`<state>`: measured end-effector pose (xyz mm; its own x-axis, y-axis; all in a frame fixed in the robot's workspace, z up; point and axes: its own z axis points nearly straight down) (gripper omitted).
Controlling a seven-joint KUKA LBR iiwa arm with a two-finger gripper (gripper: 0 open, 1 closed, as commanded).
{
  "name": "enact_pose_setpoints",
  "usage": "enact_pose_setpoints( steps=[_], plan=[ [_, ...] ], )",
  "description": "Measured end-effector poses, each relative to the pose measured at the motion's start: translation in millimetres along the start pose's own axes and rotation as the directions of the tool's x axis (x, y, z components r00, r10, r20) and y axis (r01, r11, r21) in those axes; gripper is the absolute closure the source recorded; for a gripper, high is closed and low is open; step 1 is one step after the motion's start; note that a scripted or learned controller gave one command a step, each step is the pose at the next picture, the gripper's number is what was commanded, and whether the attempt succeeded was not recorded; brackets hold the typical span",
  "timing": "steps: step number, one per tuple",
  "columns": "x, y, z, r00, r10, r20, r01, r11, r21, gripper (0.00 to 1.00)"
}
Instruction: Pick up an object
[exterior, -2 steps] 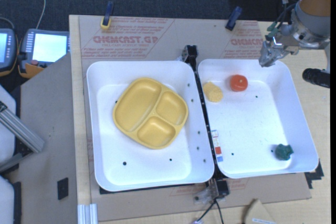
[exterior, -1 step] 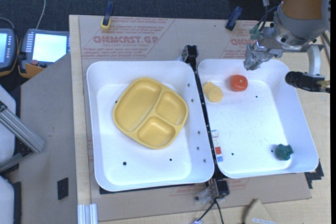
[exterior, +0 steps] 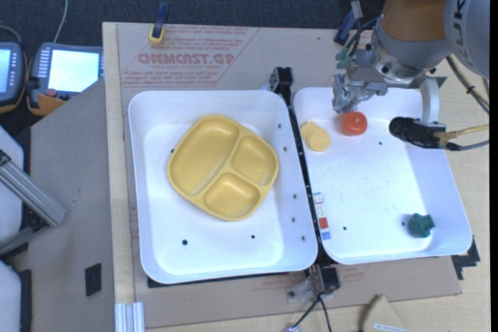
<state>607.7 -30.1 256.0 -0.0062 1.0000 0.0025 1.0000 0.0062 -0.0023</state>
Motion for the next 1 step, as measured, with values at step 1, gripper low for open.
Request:
enact_pose_setpoints(
  steps=[1],
  plan=[
    [44.1,-7.0,16.6,1.0,0.002,0.001,-0.002,1.0,0.001,1.0]
  ],
)
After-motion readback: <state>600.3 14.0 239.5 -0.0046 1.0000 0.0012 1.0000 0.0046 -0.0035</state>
